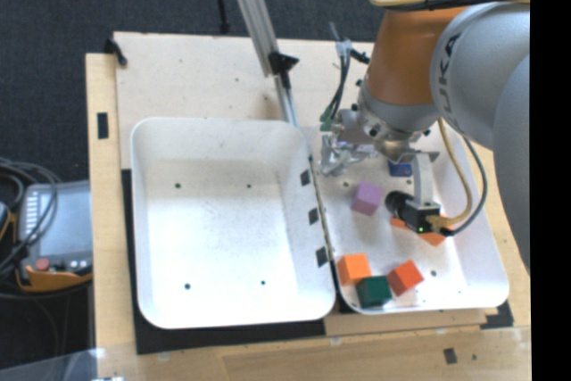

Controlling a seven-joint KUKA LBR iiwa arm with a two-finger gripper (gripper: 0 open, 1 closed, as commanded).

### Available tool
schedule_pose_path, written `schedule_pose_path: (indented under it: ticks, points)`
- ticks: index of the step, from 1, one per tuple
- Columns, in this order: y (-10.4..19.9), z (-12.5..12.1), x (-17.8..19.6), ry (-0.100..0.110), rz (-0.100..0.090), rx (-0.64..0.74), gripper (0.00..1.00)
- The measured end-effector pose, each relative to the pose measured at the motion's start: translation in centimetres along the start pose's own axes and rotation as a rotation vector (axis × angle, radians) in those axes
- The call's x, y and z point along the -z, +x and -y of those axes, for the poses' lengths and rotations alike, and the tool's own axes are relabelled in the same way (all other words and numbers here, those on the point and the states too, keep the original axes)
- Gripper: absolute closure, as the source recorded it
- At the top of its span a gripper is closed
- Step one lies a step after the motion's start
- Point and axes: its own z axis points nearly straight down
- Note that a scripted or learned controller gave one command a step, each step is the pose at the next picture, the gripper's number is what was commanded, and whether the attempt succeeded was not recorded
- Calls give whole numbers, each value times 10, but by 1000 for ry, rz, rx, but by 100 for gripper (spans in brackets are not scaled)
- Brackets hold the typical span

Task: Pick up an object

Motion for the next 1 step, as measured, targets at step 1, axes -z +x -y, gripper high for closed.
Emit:
schedule_pose_path:
  ticks: [1]
  points:
    - [44, -20, 2, 0, 0, -1, 100]
